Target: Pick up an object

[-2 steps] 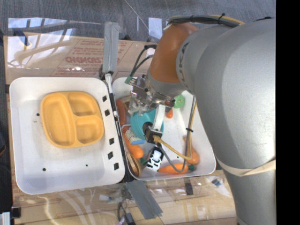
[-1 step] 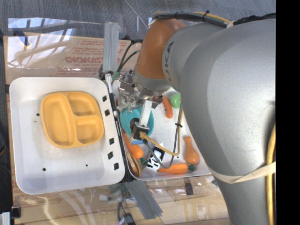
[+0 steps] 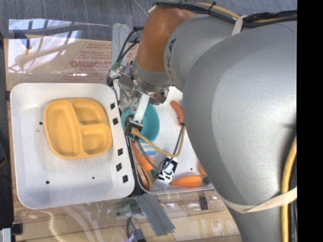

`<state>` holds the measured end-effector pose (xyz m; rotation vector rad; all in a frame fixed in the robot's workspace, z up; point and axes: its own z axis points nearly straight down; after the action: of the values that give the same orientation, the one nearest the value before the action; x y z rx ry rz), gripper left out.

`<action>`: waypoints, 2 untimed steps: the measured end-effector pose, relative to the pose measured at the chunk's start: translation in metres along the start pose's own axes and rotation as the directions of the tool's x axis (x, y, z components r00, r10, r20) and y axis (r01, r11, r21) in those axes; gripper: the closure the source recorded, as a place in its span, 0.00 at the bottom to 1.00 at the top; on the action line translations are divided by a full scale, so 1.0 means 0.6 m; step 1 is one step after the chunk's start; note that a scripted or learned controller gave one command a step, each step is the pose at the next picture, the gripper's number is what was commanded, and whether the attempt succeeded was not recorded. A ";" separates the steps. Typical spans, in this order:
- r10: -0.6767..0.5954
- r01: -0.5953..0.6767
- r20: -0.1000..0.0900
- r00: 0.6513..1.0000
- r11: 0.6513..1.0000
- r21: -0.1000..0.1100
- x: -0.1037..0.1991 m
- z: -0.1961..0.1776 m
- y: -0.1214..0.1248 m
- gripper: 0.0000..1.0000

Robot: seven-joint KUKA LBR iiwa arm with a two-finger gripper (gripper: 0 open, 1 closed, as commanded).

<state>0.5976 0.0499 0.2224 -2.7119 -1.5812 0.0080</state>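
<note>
Whether the gripper (image 3: 132, 127) is spread wide or drawn narrow cannot be told from this slanted view: its tip shows as one pale bar ending in dark parts, low over the near-left corner of the right bin (image 3: 187, 150), close to the wall that parts the two bins. A teal bowl (image 3: 150, 122) lies just beside that tip, toward the arm's side, its left rim meeting or nearly meeting the dark end; nothing can be seen held. The bowl looks the likeliest target, and a grasp would probably have to take its rim, since it is round and offers no long axis. Below the tip an orange carrot (image 3: 144, 161) runs lengthwise along the dividing wall, with a small black-and-white object (image 3: 167, 171) and a second carrot (image 3: 187, 181) lying crosswise by the near wall. A third carrot (image 3: 177, 112) sits past the bowl. The dividing wall crowds the tip on one side, and the bulky grey arm (image 3: 242, 110) hides much of the bin. A yellow divided plate (image 3: 78, 127) rests well apart in the left bin (image 3: 20, 150).
</note>
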 end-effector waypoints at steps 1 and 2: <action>0.399 -0.398 0.000 0.917 0.917 0.003 0.075 0.016 -0.091 1.00; 0.676 -0.676 -0.003 0.737 0.737 -0.002 0.051 0.011 0.011 1.00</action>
<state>0.6183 0.0735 0.2157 -3.1039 -0.4910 0.0040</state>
